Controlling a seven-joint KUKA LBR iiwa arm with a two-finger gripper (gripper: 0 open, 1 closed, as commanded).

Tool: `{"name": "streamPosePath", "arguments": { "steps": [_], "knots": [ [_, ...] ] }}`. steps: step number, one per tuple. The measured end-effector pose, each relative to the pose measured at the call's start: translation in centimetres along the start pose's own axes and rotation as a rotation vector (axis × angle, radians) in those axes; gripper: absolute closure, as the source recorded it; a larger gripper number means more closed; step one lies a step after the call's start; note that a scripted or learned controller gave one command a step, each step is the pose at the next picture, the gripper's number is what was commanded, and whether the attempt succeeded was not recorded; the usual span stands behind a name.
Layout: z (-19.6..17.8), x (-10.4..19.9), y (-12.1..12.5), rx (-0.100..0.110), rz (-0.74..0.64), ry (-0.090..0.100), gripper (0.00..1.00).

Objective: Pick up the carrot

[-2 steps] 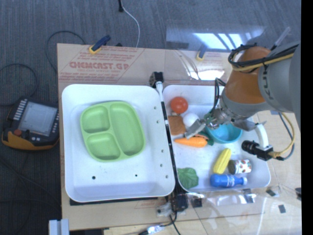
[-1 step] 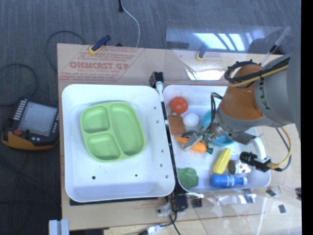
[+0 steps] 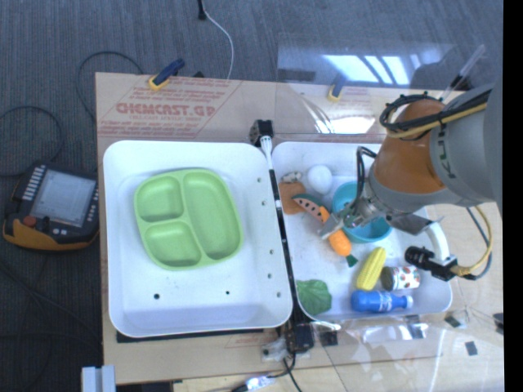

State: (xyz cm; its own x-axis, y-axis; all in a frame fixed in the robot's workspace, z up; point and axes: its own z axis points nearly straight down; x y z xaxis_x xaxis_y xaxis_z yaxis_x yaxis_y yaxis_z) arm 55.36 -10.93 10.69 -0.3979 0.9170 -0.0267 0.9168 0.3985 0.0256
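The carrot (image 3: 341, 243) lies in the right bin (image 3: 425, 307), near its middle, just left of the corn cob (image 3: 369, 268) — its long axis runs on a slant from the orange body at upper left to the green tip at lower right. The gripper (image 3: 356, 216) hangs just above and slightly right of the carrot's orange end, over the blue bowl (image 3: 365, 227), apparently not touching the carrot. Whether it is released or clenched I cannot tell — the wrist hides it.

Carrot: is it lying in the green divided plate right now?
No. The carrot lies on the floor of the right bin, beside the corn cob, while the green plate sits in the left bin.
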Motion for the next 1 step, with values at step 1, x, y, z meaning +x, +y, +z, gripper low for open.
{"name": "streamPosePath", "arguments": {
  "steps": [1],
  "knots": [
    [-7.65, 6.7, 5.83, 0.032, 0.306, 0.022, 1.0]
  ]
}}
